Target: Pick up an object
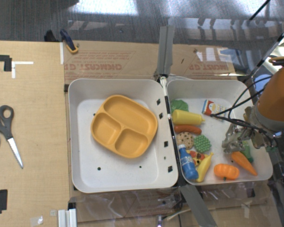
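My gripper [235, 143] hangs low over the right part of the right bin [217, 86], just above an orange carrot [245, 163]. Nothing shows between its metal fingers. Near it lie a small orange pumpkin [226, 171] and a green piece [248, 152] partly hidden by the gripper. Along the bin's left side lie a yellow bottle [187, 117], a red sausage [188, 129], a cookie [184, 139], a green round item [202, 143], a blue bottle [188, 162] and a yellow banana [205, 166]. A white carton [211, 108] sits at the back.
The left bin [80, 141] holds a yellow divided plate [124, 126]. Scissors [8, 131] lie on the bench at the far left. Black cables [236, 105] run from the arm across the right bin's back right corner.
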Available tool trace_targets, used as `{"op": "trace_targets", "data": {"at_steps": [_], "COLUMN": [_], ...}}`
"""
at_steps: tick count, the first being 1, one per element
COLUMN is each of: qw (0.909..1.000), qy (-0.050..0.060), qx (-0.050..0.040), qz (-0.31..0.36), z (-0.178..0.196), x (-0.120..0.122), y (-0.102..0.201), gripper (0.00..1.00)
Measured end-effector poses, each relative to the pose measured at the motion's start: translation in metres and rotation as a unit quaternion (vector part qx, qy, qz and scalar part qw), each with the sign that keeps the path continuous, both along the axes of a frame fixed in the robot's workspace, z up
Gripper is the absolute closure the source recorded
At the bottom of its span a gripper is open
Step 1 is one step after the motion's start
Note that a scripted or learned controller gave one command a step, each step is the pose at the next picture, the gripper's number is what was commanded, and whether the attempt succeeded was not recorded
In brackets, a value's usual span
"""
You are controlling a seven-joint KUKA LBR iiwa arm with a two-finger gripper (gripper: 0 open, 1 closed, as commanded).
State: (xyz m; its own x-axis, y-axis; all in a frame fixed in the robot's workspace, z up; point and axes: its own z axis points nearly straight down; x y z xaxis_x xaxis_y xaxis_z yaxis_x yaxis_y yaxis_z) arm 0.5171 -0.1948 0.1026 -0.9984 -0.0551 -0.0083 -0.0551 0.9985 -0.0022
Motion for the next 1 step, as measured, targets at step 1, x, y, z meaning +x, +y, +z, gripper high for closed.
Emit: {"op": "trace_targets", "data": {"at_steps": [1], "qw": [1.0], "qy": [0.0], "qx": [0.0001], "qz": [0.0], "z": [-0.0002], "x": [-0.0001], "y": [0.0001], "gripper": [0.0]}}
